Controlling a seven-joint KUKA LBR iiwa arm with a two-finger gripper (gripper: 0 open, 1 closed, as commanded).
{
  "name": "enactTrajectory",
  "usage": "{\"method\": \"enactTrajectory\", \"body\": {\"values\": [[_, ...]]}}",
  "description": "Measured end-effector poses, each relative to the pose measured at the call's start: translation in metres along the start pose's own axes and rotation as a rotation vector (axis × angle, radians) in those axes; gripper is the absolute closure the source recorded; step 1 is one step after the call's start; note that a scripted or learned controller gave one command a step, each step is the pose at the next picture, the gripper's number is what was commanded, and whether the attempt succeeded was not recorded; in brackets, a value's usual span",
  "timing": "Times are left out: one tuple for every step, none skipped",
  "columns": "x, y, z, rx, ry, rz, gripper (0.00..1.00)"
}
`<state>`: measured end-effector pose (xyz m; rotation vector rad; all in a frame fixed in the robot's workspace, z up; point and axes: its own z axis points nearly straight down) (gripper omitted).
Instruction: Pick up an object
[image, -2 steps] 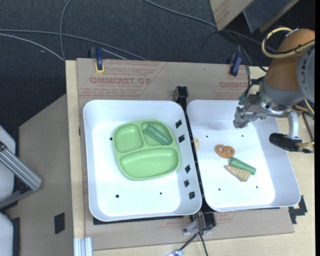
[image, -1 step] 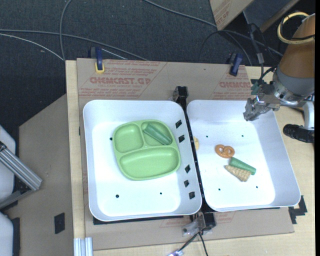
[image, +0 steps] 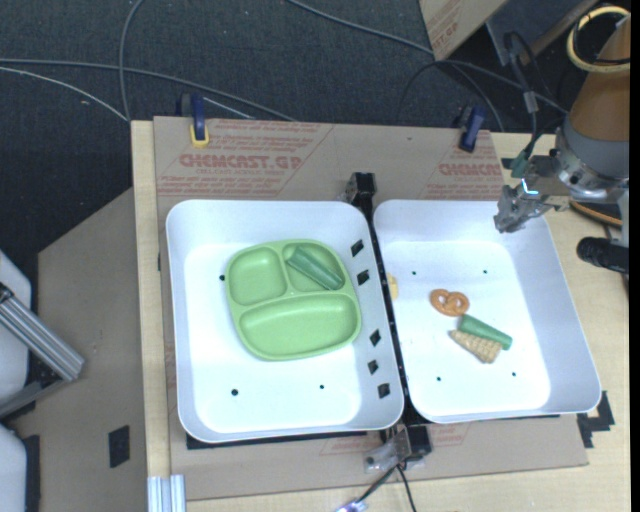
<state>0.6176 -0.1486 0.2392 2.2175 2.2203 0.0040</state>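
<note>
bins: 2, white (image: 200, 400)
left bin: 1 green tray (image: 292, 300), 1 green piece (image: 316, 267)
right bin: 1 pretzel (image: 450, 301), 1 green piece, 1 corn
jaws (image: 513, 215): state unclear, far right corner

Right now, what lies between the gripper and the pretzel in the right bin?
Bare white bin floor, in the camera view; the gripper hangs over the bin's far corner, the pretzel lies mid-bin.
</note>
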Motion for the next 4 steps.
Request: {"method": "enactTrajectory", "body": {"values": [[0.062,-0.004,0.008,0.007,0.004,-0.005,1.00],[0.126,-0.008,0.003,0.006,0.005,-0.006,1.00],[0.176,-0.003,-0.002,0.003,0.002,-0.004,1.00],[0.226,-0.015,0.006,0.008,0.004,-0.004,1.00]]}}
